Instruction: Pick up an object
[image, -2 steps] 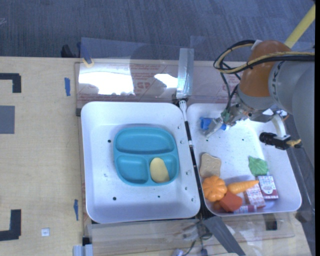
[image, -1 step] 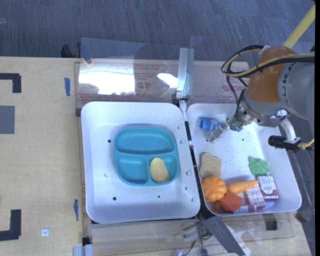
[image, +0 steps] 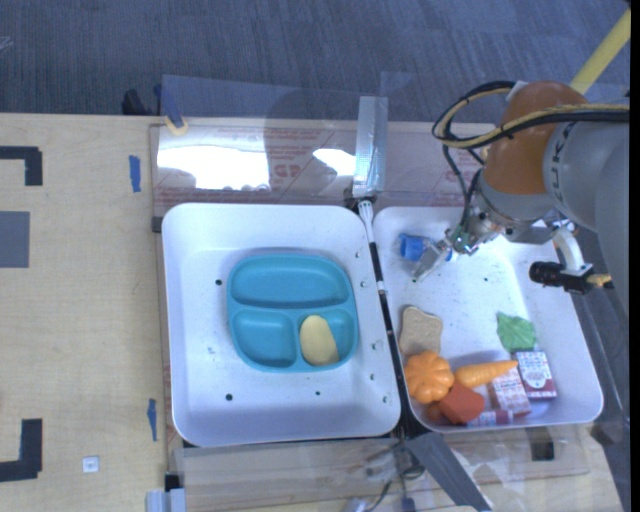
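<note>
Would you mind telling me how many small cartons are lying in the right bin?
2: both cartons lie side by side at the near right corner of the right bin, beside the carrot. Others could be hidden.

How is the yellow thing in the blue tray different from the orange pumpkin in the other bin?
The yellow item is pale, smooth and egg-shaped; the pumpkin is bright orange, rounder and lumpy. The yellow item lies alone in a compartment of the blue tray in the left bin; the pumpkin sits on the right bin's floor, crowded against a bread slice and a red block. Both look like toy food.
</note>
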